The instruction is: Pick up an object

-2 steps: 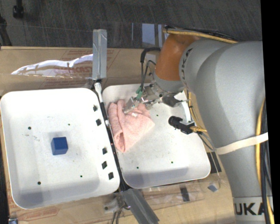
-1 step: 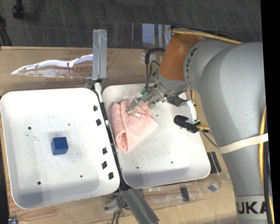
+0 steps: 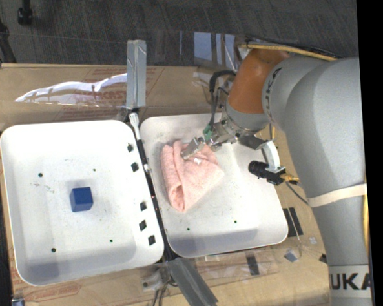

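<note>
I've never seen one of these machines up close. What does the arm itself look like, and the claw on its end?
The arm is thick, rounded and light grey, with an orange band above the wrist. Black letters reading "UKA" show low on its body. Thin dark cables loop beside the wrist. The claw is small and metallic.

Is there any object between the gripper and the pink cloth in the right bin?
Nothing visible does. The gripper is right at the upper edge of the pink cloth in the right bin. The blue cube lies apart in the left bin.
</note>
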